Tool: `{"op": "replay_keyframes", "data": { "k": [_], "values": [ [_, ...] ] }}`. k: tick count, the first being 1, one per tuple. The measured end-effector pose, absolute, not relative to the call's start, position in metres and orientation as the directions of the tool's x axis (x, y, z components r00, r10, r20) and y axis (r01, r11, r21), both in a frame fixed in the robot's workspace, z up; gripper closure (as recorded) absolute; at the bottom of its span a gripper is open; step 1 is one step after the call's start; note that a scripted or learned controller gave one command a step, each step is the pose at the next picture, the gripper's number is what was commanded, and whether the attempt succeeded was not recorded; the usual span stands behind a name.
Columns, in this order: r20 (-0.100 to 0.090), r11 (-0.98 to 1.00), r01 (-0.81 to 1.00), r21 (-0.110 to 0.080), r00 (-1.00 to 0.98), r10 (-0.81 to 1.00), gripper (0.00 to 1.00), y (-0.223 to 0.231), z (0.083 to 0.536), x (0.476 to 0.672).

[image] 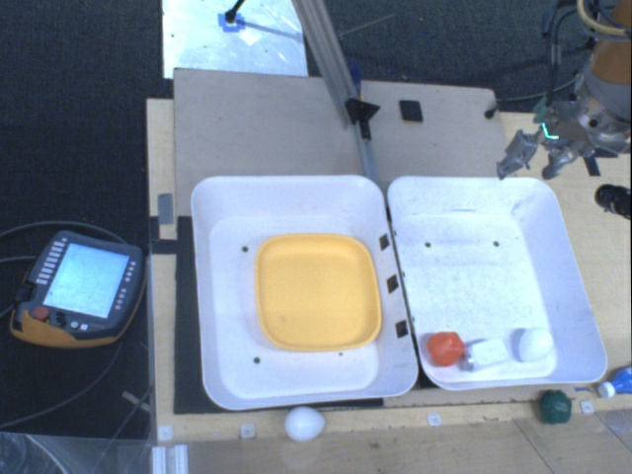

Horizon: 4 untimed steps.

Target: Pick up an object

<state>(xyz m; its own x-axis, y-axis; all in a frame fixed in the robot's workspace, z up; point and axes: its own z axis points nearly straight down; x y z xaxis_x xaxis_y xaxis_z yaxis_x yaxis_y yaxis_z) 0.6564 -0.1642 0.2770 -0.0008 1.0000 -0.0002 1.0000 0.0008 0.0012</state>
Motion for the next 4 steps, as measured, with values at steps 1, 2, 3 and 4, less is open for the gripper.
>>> {"op": "replay_keyframes", "data": {
  "k": [1, 2, 3, 4],
  "values": [
    [0.000, 0.001, 1.000, 0.001, -0.001, 1.000, 0.00, -0.164, 0.277, 0.656],
    [0.001, 0.001, 1.000, -0.003, -0.001, 1.000, 0.00, -0.160, 0.215, 0.657],
    [0.000, 0.001, 1.000, -0.002, -0.001, 1.000, 0.00, -0.156, 0.171, 0.662],
    [0.001, 0.001, 1.000, -0.003, -0.001, 1.000, 0.00, -0.161, 0.112, 0.668]
  ]
}}
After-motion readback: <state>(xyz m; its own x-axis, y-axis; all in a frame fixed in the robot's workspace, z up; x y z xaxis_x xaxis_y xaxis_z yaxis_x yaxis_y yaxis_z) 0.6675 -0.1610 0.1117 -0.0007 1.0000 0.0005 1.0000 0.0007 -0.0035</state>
